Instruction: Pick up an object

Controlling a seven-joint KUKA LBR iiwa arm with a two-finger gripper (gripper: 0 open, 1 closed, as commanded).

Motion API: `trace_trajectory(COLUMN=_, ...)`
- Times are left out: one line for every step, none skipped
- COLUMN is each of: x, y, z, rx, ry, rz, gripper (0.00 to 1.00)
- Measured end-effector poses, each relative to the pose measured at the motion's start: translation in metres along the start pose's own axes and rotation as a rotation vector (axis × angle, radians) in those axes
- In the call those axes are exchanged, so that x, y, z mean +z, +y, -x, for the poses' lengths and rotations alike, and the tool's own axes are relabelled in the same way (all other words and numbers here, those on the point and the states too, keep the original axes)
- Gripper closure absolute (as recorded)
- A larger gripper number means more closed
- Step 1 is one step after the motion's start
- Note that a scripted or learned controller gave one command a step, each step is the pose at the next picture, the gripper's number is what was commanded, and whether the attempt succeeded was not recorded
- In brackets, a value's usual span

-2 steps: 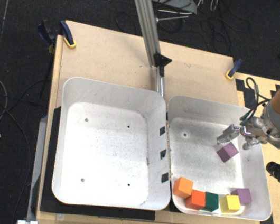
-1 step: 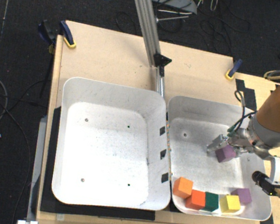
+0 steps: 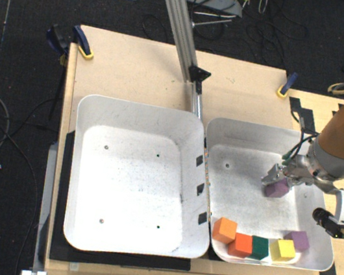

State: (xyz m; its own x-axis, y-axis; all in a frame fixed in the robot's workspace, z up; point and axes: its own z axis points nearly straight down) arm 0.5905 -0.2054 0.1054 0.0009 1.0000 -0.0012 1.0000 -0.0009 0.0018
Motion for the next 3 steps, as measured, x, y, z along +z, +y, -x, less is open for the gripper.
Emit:
trace_trajectory(x=-0.078, y=0.052, z=-0.069, rx=-0.011, ry=0.002, rz=0.010, gripper=1.00)
trace_trajectory(x=-0.127, y=0.075, z=-0.149, rx=-0.011, ry=0.004, rz=0.006, gripper=1.00)
trace_trajectory(x=-0.150, y=0.089, z=-0.236, rx=-0.012, ry=0.005, rz=0.002, gripper=1.00)
